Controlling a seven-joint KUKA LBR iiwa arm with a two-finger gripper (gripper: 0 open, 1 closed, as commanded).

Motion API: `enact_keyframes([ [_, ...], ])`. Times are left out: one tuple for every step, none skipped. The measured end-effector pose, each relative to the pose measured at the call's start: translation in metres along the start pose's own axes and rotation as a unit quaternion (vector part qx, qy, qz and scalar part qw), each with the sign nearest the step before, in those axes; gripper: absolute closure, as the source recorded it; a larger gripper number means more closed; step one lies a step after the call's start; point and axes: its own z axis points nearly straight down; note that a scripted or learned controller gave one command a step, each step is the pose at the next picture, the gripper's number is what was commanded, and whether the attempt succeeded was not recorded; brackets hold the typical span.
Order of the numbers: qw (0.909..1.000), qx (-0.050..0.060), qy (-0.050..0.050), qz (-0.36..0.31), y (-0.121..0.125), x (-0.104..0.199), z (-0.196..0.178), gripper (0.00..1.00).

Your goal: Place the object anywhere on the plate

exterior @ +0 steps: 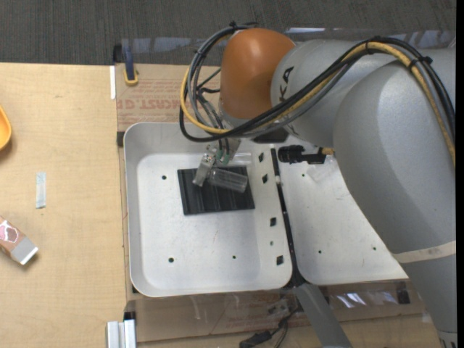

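The big grey arm (377,122) reaches over the left white bin (145,216). Its fingers (209,167) sit just above a flat, dark, ridged square plate (217,198). A see-through, shiny object (230,180) lies on the plate's top edge. I cannot tell if the fingers are apart or together.

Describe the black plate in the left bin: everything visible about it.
The black plate is a flat, dark, roughly rectangular slab with fine ridges running along its surface, matte like rubber or plastic. It lies flat on the floor of the left white bin, toward the bin's upper middle, slightly rotated against the bin's walls. A small translucent grey object rests on its upper right part. The arm's claw hangs just over the plate's upper edge, hiding part of it. The rest of its surface is bare.
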Motion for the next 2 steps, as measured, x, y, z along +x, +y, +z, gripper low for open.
enact_keyframes([
  [0.9846,-0.001,-0.002,0.175,0.040,0.103,0.002,0.00],
  [0.9164,-0.001,-0.002,0.400,0.065,0.054,-0.044,0.00],
])
